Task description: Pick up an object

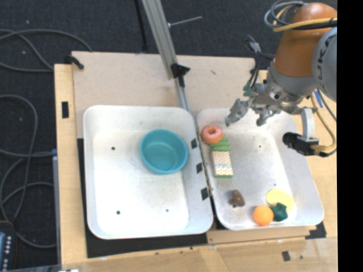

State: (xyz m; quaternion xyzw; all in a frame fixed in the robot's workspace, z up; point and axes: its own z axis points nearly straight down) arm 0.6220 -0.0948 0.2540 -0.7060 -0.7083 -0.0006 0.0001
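Observation:
My gripper (249, 117) hangs over the back of the right bin (300, 169), fingers spread open with nothing between them. A pink-orange ring (212, 134) lies just left and below it, at the bin's left wall. Below the ring sits a green piece (222, 147) and a pale checkered block (222, 164). A small brown object (236, 198) lies lower down. In the front right corner are an orange ball (262, 215), a yellow piece (279, 198) and a dark green piece (279, 211). A teal bowl (164, 151) sits in the left bin (113, 208).
A slanted aluminium rail (161, 33) runs down from the top to the gap between the bins. The arm's orange band and cables (303, 33) fill the upper right. A black fitting (299, 142) hangs over the right bin's right side.

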